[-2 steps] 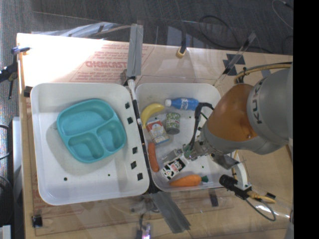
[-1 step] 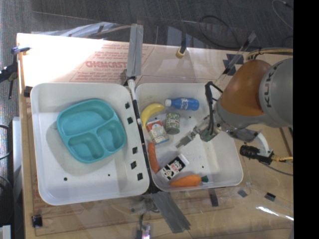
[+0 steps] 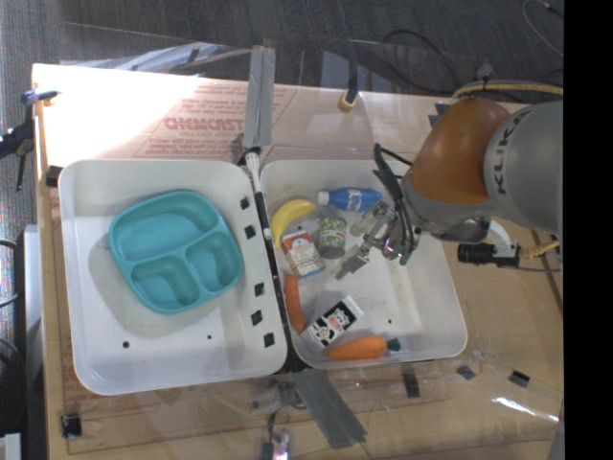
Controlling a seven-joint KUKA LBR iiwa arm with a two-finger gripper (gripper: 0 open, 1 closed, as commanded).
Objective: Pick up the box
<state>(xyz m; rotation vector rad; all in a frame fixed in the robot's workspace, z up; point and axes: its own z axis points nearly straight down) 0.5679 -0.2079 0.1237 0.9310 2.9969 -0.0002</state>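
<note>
We see two white bins side by side on the counter (image 3: 498,353). The left bin (image 3: 86,343) carries a teal divided plate (image 3: 174,250), lying flat near its middle. The right bin (image 3: 441,305) holds several small things. A yellow banana (image 3: 290,214) lies at its far left, and a blue-capped bottle (image 3: 350,199) lies on its side just right of the banana. A small green can (image 3: 331,237) stands near the middle, and a red and white carton (image 3: 303,254) lies just left of it. An orange carrot (image 3: 293,302) runs along the left wall, and a second carrot (image 3: 355,349) lies along the near wall.

The box (image 3: 336,321), black and white with a cow pattern, lies flat in the near part of the right bin, just beyond the second carrot and apart from the tool.

The arm (image 3: 488,166) reaches in from the right. Its tool (image 3: 369,242) hangs over the middle of the right bin, just right of the green can, its fingers spread apart with nothing between them.
</note>
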